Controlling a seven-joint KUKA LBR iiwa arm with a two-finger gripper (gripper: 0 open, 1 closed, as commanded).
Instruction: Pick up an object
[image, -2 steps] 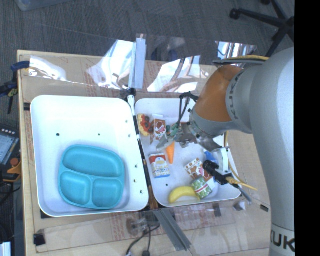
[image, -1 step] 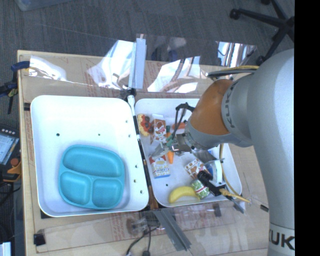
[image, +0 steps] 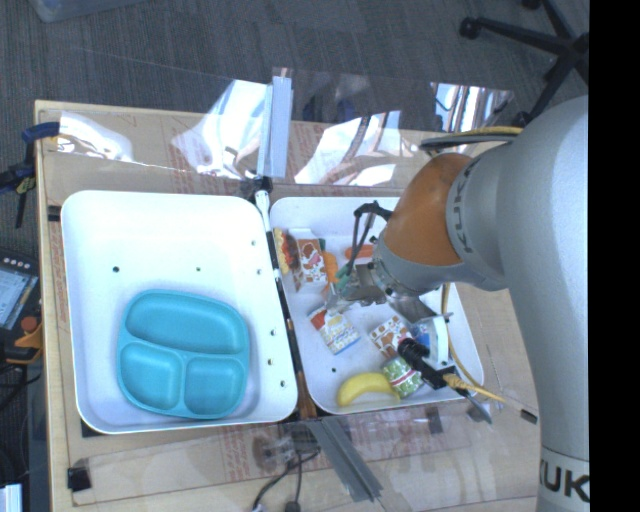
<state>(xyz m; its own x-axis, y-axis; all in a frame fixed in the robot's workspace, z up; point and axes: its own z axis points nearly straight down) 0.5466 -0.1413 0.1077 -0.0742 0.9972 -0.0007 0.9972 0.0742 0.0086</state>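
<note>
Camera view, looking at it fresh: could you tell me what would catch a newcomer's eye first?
The big grey arm with its orange band looms over the right bin. Below it lies a yellow banana among small snack packets. In the left bin sits a turquoise divided tray.

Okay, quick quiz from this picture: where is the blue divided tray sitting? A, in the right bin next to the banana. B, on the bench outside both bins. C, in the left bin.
C: the blue divided tray lies on the floor of the left bin, while the banana is in the right bin.
</note>
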